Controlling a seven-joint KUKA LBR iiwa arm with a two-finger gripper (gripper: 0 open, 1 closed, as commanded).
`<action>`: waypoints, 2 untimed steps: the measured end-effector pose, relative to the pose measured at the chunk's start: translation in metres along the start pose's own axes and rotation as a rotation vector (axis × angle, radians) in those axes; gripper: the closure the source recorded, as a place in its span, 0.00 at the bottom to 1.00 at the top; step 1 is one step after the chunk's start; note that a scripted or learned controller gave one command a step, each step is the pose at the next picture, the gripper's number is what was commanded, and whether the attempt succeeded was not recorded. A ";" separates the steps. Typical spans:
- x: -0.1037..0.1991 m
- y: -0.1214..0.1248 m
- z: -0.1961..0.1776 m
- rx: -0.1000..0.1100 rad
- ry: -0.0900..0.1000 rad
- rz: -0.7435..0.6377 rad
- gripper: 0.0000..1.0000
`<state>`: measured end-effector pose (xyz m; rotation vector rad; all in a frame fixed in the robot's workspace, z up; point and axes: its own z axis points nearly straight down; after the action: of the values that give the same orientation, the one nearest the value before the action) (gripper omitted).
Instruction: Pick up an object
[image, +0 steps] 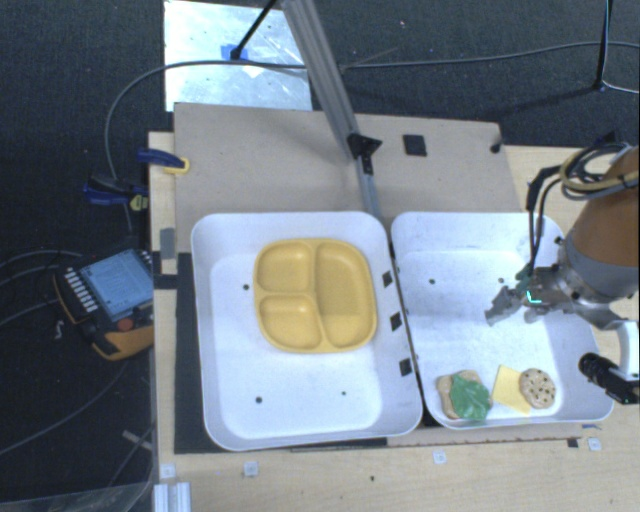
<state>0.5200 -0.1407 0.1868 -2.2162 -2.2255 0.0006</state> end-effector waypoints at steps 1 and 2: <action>0.000 0.001 -0.001 -0.002 0.000 0.000 0.00; 0.004 -0.003 0.042 0.002 0.001 0.003 0.00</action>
<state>0.5170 -0.1369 0.1446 -2.2179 -2.2214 0.0016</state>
